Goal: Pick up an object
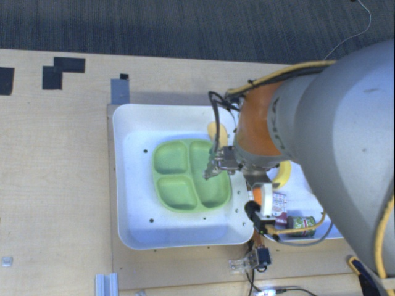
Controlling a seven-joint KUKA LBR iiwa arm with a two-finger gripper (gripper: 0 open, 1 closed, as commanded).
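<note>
A light green divided plate (pixel 185 176) lies in the left white bin (pixel 133 165). My gripper (pixel 215 165) hangs over the plate's right-hand compartments, below the orange-banded wrist (pixel 256 128). Nothing can be seen held in it. A small yellow object (pixel 215 130) peeks out beside the wrist at the bin's far right. In the right bin, a yellow banana-like object (pixel 283 174), a white packet with red print (pixel 273 203) and a green can (pixel 303 224) lie partly hidden under the arm.
The big grey arm (pixel 345 140) covers most of the right bin. Cables (pixel 259 224) trail over the wall between the bins. A grey block (pixel 120 91) stands at the left bin's far corner. Wooden bench (pixel 55 184) surrounds the bins.
</note>
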